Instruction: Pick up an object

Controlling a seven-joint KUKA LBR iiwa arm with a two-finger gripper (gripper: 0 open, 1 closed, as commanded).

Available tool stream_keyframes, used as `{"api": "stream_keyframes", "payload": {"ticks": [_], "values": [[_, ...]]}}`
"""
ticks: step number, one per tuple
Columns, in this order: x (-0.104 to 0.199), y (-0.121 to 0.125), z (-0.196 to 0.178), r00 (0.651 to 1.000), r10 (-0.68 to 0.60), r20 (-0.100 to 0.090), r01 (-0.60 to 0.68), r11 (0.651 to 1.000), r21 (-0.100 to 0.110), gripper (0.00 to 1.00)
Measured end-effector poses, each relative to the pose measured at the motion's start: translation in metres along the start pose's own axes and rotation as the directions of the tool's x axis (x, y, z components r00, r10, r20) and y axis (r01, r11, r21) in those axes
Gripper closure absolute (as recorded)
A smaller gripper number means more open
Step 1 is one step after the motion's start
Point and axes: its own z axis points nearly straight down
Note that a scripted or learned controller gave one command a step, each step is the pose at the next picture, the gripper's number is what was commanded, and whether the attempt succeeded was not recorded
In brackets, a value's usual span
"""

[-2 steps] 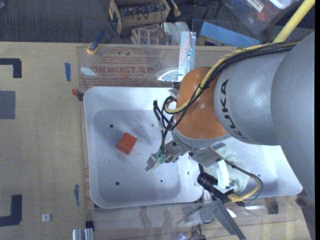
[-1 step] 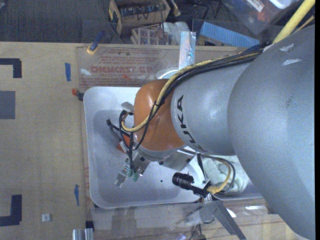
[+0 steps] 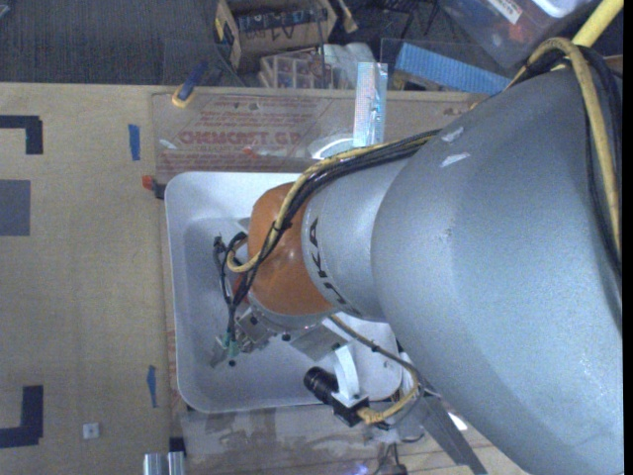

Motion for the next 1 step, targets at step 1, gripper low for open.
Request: {"api": "stream_keyframes", "payload": {"ticks": [1], "values": [[-0.0019,0.0023,-0.0094,1.000,0.004,0.001,-0.004,1.000,-0.006,1.00]]}}
